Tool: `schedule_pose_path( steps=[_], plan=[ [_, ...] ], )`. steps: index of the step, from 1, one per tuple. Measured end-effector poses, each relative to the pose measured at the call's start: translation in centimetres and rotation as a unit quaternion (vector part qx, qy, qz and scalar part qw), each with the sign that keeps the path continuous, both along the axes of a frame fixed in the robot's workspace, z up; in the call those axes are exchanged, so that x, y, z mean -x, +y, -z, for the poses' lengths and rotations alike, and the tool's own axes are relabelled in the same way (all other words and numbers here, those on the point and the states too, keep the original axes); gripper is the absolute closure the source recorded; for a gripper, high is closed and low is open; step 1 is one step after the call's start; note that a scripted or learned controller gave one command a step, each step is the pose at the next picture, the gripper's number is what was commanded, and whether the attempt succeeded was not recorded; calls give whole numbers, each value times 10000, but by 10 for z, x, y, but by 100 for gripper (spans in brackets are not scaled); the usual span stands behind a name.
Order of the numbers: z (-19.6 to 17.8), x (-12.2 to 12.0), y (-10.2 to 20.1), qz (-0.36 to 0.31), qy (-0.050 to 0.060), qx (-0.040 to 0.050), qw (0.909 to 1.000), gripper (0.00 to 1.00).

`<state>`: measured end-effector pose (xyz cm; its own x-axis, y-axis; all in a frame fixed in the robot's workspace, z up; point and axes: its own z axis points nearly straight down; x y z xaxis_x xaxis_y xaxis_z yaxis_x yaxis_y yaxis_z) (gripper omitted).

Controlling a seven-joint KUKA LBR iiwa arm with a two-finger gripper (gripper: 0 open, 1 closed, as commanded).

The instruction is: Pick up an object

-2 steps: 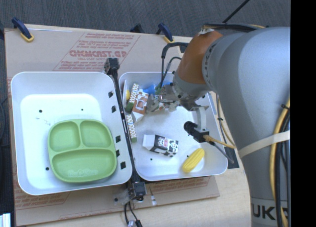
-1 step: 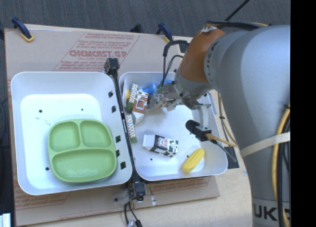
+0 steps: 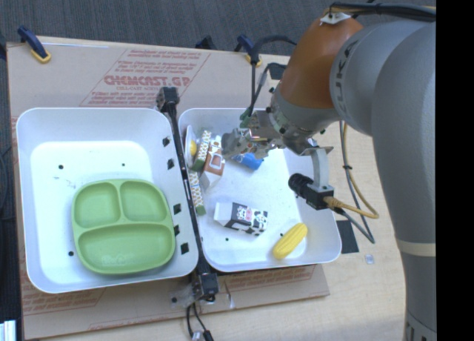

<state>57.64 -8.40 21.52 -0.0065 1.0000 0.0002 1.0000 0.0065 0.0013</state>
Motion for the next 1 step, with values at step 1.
schedule_pose_path(
  steps=[1],
  plan=[
    [-9, 0, 0, -19, 12, -3, 10000, 100]
  ],
)
